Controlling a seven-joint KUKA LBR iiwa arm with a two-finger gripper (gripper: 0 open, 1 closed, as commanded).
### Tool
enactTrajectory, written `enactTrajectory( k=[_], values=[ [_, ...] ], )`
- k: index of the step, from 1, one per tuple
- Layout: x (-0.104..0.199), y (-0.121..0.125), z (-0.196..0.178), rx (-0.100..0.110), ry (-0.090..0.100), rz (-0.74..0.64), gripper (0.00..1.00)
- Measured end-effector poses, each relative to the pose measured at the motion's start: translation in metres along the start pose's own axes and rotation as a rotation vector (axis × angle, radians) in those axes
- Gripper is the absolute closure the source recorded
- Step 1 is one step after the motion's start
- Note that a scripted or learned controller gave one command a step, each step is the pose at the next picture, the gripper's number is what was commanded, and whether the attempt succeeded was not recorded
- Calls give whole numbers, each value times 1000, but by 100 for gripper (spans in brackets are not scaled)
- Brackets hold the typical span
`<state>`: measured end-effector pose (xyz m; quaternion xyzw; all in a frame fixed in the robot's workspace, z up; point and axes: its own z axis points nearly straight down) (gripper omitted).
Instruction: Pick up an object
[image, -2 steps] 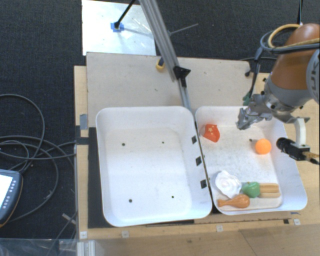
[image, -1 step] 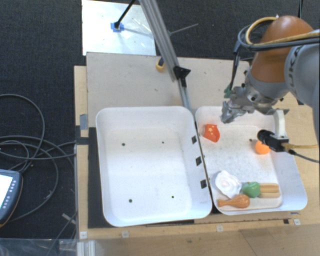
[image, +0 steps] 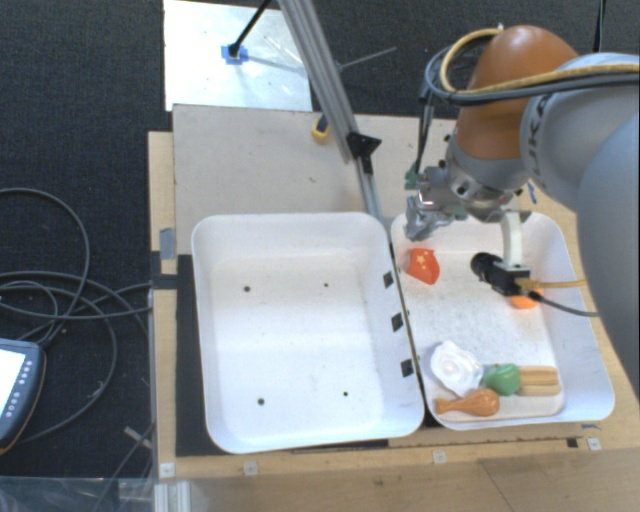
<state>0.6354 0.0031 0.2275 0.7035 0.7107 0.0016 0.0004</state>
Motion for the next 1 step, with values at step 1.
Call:
enactTrajectory(
  k=[1],
  values=[
    [52, 9, 1, -1, 0, 0, 100]
  ],
)
